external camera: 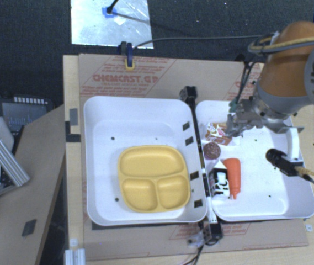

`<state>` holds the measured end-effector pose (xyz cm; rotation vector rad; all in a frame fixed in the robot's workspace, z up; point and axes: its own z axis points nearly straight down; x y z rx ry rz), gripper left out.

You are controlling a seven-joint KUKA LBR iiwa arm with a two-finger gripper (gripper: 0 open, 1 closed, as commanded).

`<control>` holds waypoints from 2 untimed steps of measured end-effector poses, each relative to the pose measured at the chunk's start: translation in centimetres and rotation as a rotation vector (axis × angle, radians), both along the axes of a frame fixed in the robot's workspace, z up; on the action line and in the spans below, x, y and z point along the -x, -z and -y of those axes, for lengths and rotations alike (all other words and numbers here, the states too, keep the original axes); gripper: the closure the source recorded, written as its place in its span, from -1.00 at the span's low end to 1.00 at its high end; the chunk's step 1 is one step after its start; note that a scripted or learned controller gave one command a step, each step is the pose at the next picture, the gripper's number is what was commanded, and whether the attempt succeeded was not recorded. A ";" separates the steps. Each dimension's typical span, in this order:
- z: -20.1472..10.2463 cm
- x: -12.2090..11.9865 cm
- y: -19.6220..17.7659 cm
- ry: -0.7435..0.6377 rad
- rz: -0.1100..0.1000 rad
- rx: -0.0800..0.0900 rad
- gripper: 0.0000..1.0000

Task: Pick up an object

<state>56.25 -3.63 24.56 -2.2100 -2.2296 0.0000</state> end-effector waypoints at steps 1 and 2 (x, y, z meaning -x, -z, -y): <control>-5.9 1.4 1.2 -0.001 0.001 -0.001 1.00; -10.8 2.6 2.4 0.000 0.001 0.000 1.00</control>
